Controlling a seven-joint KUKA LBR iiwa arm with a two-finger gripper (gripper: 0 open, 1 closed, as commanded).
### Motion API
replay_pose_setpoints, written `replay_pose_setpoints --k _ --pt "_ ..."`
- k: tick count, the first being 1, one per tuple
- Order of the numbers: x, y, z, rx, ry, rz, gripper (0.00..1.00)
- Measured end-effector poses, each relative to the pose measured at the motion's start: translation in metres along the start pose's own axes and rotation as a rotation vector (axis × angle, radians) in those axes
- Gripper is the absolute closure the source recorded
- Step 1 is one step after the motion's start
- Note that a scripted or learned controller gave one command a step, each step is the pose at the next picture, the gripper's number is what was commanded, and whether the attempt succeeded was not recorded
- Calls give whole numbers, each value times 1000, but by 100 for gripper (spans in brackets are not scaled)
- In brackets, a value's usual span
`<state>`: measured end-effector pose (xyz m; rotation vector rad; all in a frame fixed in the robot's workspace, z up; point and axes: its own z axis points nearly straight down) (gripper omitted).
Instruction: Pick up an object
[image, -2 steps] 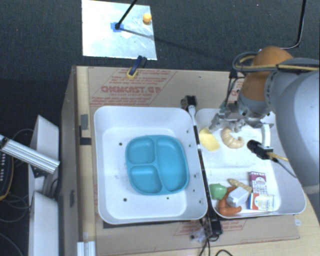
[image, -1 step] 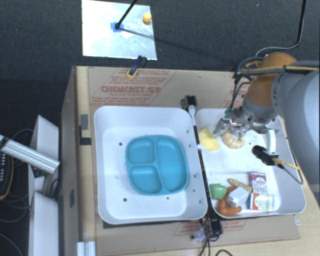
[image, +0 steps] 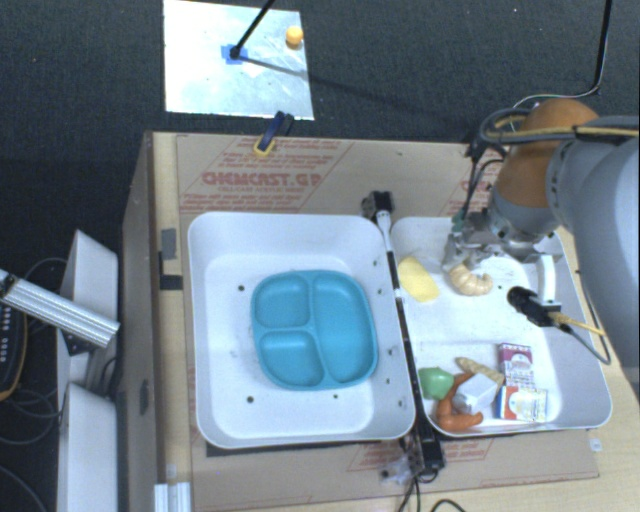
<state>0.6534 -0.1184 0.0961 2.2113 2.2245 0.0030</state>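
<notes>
My gripper (image: 466, 256) hangs low over the far part of the right bin (image: 585, 395). A tan croissant-shaped piece (image: 470, 282) lies right under it, touching or nearly touching its tip. To the gripper's left, a pale yellow wedge (image: 419, 279) rests by the bin's left wall. At the near end of this bin lie a green piece (image: 435, 381), an orange carrot-like piece (image: 455, 420), a small tan stick (image: 480, 369) and a red and white carton (image: 518, 383).
The left bin (image: 215, 300) holds a blue divided plate (image: 313, 329). A black-handled tool (image: 381, 210) lies along the ridge between the bins. The grey arm (image: 590, 210) fills the right bin's far right corner.
</notes>
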Motion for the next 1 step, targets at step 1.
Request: replay_pose_setpoints --k 1 --pt "64 -41 -111 -1 3 1 100"
